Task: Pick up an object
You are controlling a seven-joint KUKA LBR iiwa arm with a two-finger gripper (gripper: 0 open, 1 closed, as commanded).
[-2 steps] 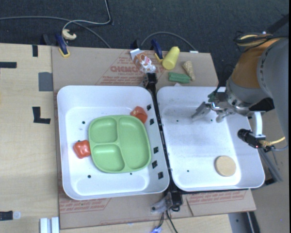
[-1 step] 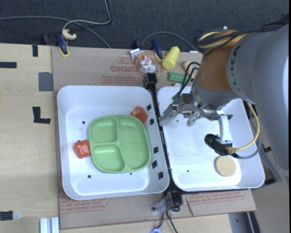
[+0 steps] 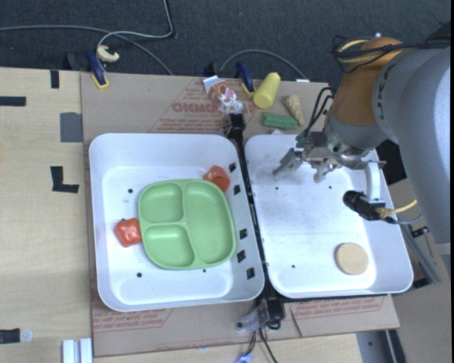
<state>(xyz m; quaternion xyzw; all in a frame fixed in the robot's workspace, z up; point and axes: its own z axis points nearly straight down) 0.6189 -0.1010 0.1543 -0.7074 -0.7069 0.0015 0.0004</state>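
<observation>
End effector [image 3: 306,168] hovers open, well apart from tan disc [image 3: 352,259].

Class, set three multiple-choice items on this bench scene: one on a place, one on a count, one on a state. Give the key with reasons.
1. Where does the tan round biscuit lie?
A. right bin
B. left bin
C. on the cardboard

2. How many compartments has the green plate?
A. two
B. three
C. five

3. How do the gripper fingers stand?
A. shut on the biscuit
B. spread, nothing between them
C. shut on the plate

Key: A, it rests near the right bin's front corner; B, the ridges mark off three; B, the fingers splay over bare white floor.
</observation>
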